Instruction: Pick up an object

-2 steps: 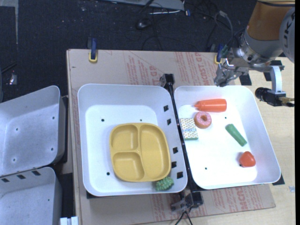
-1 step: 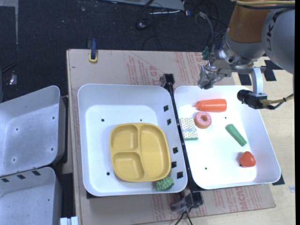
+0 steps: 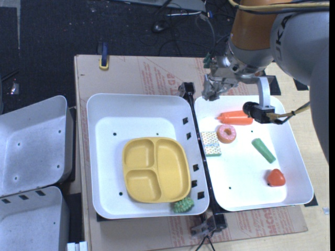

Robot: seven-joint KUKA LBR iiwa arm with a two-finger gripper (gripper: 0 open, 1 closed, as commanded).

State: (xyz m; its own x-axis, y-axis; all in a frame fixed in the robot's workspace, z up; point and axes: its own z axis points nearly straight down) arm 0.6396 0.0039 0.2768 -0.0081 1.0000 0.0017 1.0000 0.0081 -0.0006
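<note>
Hovering: gripper (image 3: 213, 92) above right bin (image 3: 298, 156) far-left corner, grip state impossible to tell. Nearest target, carrot (image 3: 235, 118), just bin-inward. Best approach: centre over carrot, descend straight, avoid donut (image 3: 226, 134).

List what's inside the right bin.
The right bin holds a carrot, pink donut, patterned block, green piece and red piece. The gripper covers its far left corner.
</note>
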